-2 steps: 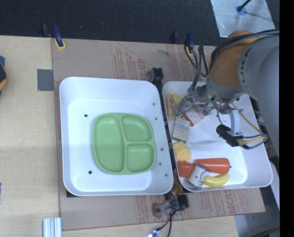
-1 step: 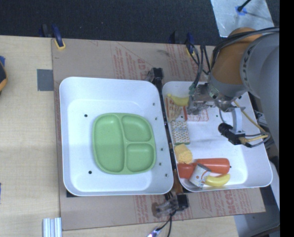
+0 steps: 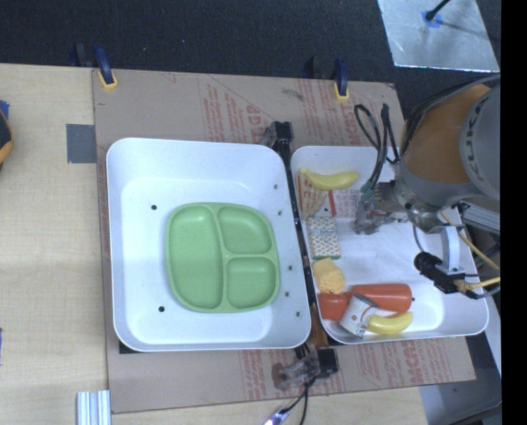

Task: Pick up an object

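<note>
Wooden bench point(image 3: 42, 237) is carrying two bins; pincer point(image 3: 368, 215), opening indiscernible, is hovering at the right bin's point(image 3: 462, 326) twelve o'clock; banana point(image 3: 330, 181), likely light and smooth, suits a mid-body grasp.

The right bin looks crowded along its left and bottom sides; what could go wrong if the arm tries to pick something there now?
1. The objects sit tightly packed: the yellow corn, the red carrot and a banana touch or overlap, so a grasp may catch two things or push one aside.
2. The other banana lies against the right bin's wall, leaving little room beside it.
3. The end effector hangs over bare floor, so closing here would likely grasp nothing.
</note>
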You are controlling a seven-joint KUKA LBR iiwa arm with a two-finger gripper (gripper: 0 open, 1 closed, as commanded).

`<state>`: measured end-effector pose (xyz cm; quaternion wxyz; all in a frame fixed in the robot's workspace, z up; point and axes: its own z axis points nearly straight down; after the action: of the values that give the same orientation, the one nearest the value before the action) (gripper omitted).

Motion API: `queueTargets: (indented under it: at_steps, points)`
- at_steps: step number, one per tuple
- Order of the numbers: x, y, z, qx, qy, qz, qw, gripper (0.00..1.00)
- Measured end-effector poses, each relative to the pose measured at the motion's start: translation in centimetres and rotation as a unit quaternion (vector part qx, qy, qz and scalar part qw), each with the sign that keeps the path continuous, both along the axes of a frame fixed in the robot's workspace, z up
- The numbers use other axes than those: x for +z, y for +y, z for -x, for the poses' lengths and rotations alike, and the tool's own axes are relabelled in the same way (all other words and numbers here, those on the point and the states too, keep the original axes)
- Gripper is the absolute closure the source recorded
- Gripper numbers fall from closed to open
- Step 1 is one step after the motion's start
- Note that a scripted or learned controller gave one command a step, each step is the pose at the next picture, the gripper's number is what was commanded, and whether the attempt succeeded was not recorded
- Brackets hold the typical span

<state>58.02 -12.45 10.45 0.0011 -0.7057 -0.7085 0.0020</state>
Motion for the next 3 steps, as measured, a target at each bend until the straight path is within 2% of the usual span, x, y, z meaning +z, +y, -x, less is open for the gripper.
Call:
queueTargets:
  at_steps: [1, 2, 3]
  points:
    - [10.5, -2.3, -2.8, 0.0, -0.002, 0.0, 1.0, 1.0]
    - [10.9, 4.7, -2.9, 0.001, 0.0, -0.0008, 1.0, 1.0]
    - [6.1, 2.7, -2.7, 0.0, 0.0, 0.0, 1.0, 1.0]
